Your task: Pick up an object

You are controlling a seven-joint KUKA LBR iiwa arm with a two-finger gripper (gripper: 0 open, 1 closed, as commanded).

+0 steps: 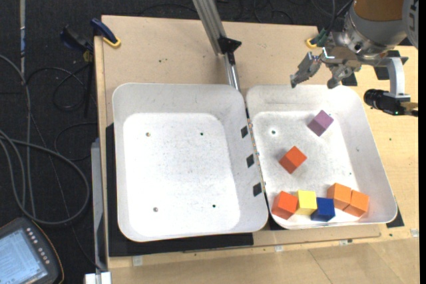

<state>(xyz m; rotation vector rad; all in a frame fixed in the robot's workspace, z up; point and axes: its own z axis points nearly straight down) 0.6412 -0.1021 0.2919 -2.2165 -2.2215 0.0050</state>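
My gripper (321, 75) hangs above the far rim of the right bin (373, 149), its two fingers spread open with nothing between them. Below it in that bin lie a purple block (321, 122) near the back and an orange-red block (292, 159) at the middle. Along the near edge sits a row of blocks: an orange-red one (285, 203), a yellow one (307, 201), a blue one (324, 209) and two orange ones (341, 195) (358, 203). The purple block is the closest to the gripper.
The left bin (133, 143) lies beside the right one on the wooden bench. A slanted metal pole (203, 0) comes down to the bins' shared far corner. A black camera (385, 100) sticks out at the right bin's far right.
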